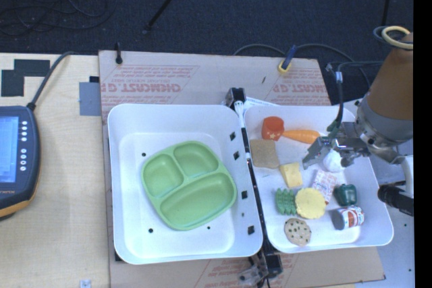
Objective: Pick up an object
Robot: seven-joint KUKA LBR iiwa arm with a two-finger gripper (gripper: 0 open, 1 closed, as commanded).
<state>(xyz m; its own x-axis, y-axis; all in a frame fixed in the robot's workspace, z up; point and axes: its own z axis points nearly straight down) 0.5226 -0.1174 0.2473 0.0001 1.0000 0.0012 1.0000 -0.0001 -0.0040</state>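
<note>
My gripper [332,150] hangs over the upper right part of the right bin [378,234], fingers spread open. A small white round object [333,160] lies just below, between the fingertips; I cannot tell if they touch it. Around it in the bin lie an orange carrot [300,135], a red piece [273,127], a tan bread slice [264,154], a yellow cheese wedge [292,175], a white-pink packet [325,182], a dark green item [345,195], a red-white can [347,218], a yellow disc [310,203], a green knobbly piece [285,201] and a cookie [298,231].
The left bin [128,145] holds a green divided plate [189,183]. A divider with black clips [243,172] runs between the bins. A teach pendant [13,158] lies on the bench at the far left. The arm's orange band [398,77] rises at the right.
</note>
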